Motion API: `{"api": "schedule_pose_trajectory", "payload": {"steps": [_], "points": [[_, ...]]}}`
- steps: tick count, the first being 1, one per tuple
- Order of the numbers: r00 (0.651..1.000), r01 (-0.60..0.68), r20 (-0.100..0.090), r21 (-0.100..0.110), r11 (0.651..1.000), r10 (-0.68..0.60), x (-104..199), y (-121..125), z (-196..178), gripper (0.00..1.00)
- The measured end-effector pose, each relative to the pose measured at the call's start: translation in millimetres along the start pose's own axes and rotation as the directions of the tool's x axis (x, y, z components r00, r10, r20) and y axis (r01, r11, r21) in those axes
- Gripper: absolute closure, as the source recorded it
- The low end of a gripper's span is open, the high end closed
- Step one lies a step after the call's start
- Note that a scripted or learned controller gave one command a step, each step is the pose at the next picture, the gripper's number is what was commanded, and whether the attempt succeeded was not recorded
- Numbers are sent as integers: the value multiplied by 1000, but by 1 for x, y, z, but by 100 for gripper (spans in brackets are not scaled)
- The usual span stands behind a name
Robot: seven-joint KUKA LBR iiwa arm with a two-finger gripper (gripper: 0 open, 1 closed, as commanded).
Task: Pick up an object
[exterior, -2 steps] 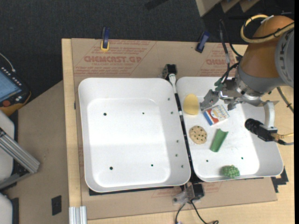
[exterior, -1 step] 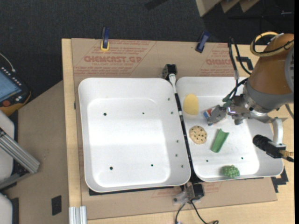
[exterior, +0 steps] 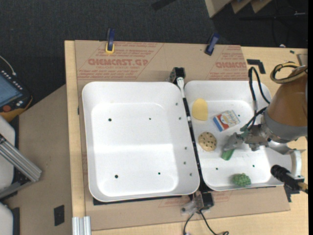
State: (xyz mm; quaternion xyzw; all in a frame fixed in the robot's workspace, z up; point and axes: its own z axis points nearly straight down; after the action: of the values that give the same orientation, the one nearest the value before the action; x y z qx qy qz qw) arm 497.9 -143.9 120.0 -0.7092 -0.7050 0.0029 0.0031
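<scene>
Inside the right bin (exterior: 215,88) lie five objects; whether the fingers (exterior: 234,142) grip anything, I cannot tell.

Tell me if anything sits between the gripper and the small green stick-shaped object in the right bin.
Nothing visible does. The gripper is low in the right white bin, right above the small green stick-shaped object. The round speckled cookie lies off to the camera's left, apart from both.

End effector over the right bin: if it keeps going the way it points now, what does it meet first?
Probably the green piece just below and left of the end effector, on the right bin floor. Depth is unclear from this slanted view. The cookie lies further left.
</scene>
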Motion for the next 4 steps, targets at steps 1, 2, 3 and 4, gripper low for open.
{"api": "schedule_pose_trajectory", "payload": {"steps": [1,2,3,4], "points": [[1000,7,1,-7,1000,-7,29,14,35,0],[1000,6,2,-11,1000,-6,28,14,24,100],[1000,17,-1,-20,1000,-17,128,53,-71,100],[1000,7,1,-12,1000,-7,129,51,-88,100]]}}
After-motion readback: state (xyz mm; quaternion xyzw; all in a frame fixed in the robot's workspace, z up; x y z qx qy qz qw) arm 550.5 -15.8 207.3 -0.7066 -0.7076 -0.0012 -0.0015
